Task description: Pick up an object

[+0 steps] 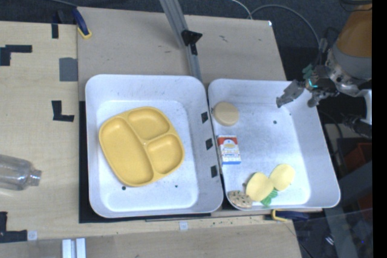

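The right bin holds a round tan disc near its back left corner. A small red and white carton lies flat in front of the disc. Two yellow lemon-like pieces with a bit of green rest near the front, next to a cookie at the front edge. My gripper hovers over the bin's back right edge, fingers spread open with nothing between them. It is well apart from all the objects.
The left bin carries a yellow divided plate. A metal pole slants over the bench behind the bins. A clear plastic bottle lies at the far left on the wooden table.
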### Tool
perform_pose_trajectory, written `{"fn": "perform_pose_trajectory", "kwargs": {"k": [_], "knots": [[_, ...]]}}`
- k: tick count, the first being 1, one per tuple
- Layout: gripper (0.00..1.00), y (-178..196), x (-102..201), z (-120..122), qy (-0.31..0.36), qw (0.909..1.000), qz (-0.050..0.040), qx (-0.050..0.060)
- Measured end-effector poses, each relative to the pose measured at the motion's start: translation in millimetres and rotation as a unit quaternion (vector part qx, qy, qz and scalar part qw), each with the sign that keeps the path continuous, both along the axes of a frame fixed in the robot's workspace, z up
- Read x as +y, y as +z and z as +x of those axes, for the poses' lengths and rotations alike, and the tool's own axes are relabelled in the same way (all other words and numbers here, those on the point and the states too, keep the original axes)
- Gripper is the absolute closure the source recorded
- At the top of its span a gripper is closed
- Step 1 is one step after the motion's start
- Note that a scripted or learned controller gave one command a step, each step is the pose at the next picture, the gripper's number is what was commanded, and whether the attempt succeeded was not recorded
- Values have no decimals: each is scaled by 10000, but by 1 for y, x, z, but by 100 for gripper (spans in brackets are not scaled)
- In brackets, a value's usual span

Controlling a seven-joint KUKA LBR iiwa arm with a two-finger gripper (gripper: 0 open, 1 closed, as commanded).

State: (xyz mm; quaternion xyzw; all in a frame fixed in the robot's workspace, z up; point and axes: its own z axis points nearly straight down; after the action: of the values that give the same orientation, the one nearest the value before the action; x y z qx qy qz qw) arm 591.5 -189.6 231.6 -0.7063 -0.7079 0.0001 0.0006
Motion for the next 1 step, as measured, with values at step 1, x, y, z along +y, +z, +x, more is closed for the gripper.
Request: {"fn": "perform_pose_trajectory", "kwargs": {"k": [1], "knots": [[0,-24,-20,71,10,10000,-6,-17]]}}
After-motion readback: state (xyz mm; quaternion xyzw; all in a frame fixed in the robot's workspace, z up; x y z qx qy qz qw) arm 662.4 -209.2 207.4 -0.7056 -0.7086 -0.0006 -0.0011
